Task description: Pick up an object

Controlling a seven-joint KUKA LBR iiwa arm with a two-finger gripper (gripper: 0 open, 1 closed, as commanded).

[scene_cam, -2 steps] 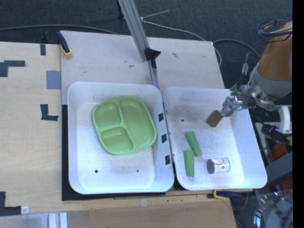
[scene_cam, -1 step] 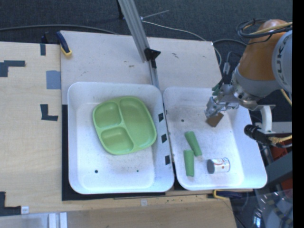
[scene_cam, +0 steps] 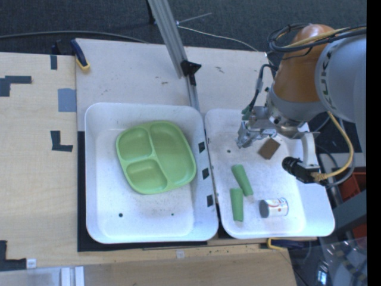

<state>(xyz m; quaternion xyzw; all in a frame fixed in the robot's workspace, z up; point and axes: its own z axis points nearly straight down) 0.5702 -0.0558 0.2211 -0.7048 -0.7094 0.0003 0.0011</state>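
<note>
- Camera view: the left bin (scene_cam: 98,219) holds a green divided plate (scene_cam: 156,157), well apart from the arm.
- In the right bin (scene_cam: 321,219), two green sticks (scene_cam: 241,180) (scene_cam: 237,204) lie near the centre, and a small white can (scene_cam: 274,207) lies on its side at about 5 o'clock.
- A brown block (scene_cam: 269,148) sits at about 1 o'clock, just beside the gripper (scene_cam: 247,137).
- The gripper hangs over the bin's 11 o'clock area; whether it is spread or pressed together cannot be told, since the wrist hides it.
</note>
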